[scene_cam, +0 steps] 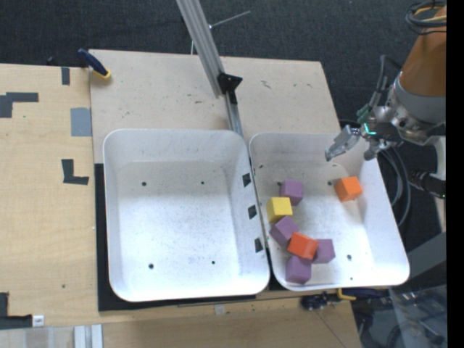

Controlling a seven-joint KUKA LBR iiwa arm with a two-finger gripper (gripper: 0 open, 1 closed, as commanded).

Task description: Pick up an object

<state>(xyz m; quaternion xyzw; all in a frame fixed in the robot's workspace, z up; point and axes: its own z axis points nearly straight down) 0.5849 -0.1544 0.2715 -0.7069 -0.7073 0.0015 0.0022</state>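
Tool point(353, 145) above right bin, orange cube point(349, 188) just below

Two white bins, the left bin point(177, 216) speckled with fine dark dots, the right bin point(377, 245) holding colour: a yellow cube point(280, 208), an orange cube point(349, 188), a red-orange block point(303, 246), and purple blocks point(293, 190) around them. Pale tan bench point(43, 216) with grey tape patches point(80, 122). Arm point(426, 64) shows its orange band; the hand point(351, 145) is grey metal.

Pale wooden bench point(159, 100) bearing two white bins point(116, 194) side by side, plus a blue-yellow clamp point(94, 64).
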